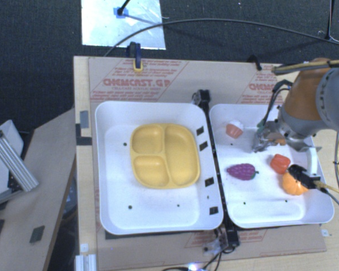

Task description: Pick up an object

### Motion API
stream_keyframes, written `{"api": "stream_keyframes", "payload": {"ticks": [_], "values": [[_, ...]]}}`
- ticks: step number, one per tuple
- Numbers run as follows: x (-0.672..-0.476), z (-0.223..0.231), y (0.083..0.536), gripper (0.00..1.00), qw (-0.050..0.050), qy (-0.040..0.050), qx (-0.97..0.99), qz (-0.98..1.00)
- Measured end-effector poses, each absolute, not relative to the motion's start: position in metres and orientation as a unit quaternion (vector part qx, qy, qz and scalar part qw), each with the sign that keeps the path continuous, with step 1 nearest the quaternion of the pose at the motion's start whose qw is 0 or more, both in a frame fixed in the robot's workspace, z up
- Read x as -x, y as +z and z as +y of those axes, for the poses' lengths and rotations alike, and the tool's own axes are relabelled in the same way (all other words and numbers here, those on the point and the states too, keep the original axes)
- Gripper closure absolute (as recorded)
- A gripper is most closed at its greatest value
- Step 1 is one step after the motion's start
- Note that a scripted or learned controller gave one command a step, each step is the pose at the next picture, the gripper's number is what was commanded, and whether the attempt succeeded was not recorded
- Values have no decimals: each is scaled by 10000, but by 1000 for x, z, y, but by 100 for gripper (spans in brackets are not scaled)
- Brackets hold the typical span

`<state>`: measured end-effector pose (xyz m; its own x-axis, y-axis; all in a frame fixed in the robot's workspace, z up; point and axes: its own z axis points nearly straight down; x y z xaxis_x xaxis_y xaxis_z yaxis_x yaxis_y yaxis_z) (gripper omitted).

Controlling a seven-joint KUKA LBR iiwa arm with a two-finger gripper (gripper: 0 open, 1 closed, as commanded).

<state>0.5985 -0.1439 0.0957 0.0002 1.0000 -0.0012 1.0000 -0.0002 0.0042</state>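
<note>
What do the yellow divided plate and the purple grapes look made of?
Yellow plate: likely moulded plastic, matte to satin; uniform colour, soft rounded dividers, faint sheen.
Purple grapes: probably plastic or rubber toy fruit; one solid bumpy cluster, even colour. Too small to be certain.

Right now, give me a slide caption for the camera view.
Gripper lowered into right bin among toy foods; yellow divided plate in left bin.

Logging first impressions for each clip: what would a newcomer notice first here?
The yellow divided plate sits in the middle of the left bin. In the right bin, the claw hangs among toy foods: a purple grape bunch, red and orange pieces.
</note>
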Motion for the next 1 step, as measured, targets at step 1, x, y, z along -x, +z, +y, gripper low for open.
{"api": "stream_keyframes", "payload": {"ticks": [1], "values": [[-594, -150, 144, 100, 26, 13, -7075, 7067]]}}
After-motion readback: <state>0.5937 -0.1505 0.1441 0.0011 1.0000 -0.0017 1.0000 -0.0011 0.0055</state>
